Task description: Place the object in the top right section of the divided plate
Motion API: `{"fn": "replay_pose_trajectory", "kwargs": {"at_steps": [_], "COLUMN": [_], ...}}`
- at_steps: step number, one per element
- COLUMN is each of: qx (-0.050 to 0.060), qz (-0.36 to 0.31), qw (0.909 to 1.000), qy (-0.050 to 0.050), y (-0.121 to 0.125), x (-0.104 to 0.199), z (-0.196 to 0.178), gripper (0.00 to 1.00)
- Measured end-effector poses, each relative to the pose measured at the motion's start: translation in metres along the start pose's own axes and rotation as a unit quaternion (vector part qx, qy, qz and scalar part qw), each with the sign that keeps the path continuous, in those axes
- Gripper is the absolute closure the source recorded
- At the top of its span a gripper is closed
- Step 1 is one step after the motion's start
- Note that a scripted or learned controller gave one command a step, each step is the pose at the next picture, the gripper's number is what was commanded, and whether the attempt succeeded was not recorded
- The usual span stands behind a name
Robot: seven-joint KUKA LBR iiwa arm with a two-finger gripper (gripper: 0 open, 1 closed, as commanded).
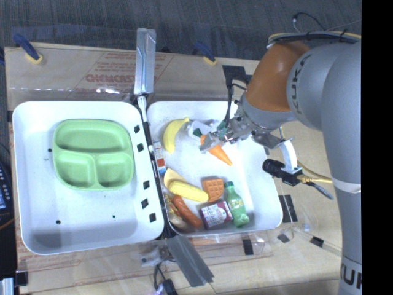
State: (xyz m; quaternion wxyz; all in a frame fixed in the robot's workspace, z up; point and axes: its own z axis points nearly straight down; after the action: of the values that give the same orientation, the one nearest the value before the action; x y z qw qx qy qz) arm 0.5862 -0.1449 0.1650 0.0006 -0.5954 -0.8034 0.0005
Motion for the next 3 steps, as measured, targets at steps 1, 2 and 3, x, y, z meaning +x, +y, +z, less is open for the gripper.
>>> {"fn": "replay_pose_trajectory", "kwargs": {"at_steps": [1, 2, 3], "qx": [-0.007, -0.016, -0.003], "qz": [0.038, 0.298, 0.453], "qw": [0.9993, 0.9545, 0.8914], "qy": [-0.002, 0.000, 0.002], "y": [0.062, 0.046, 0.000], "x": [-0.028, -0.001, 0.043], "z": [0.052, 0.056, 0.069], "gripper": [1.00, 1.00, 1.00]}}
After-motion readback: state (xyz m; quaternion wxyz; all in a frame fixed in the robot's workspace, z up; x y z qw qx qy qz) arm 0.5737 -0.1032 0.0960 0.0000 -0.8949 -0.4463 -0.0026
